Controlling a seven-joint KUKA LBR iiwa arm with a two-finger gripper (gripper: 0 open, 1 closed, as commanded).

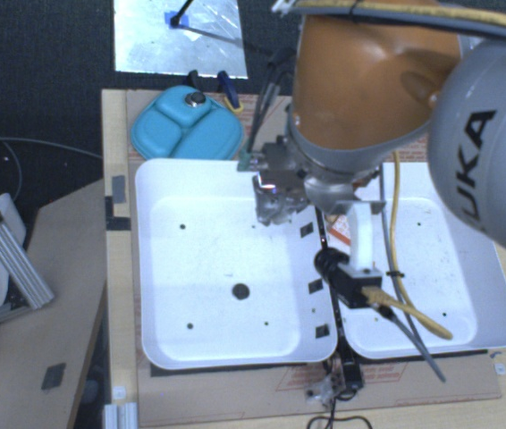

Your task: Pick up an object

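Arm [369, 70] up front; gripper [275, 202] at 1 o'clock over left bin [190, 266], grasp state unreadable, nothing visibly held; pickup not done.

Dark block letters are printed on the grey casing of the arm [490, 141], at the right of the view. "UKA" can be read there, running slantwise up the casing; whatever stands before the "U" is hidden by the curve of the casing. A small red-and-white label [339, 230] is seen under the arm, but its print cannot be made out. Faint red print on the cardboard sheet [290, 382] is too small to be read.
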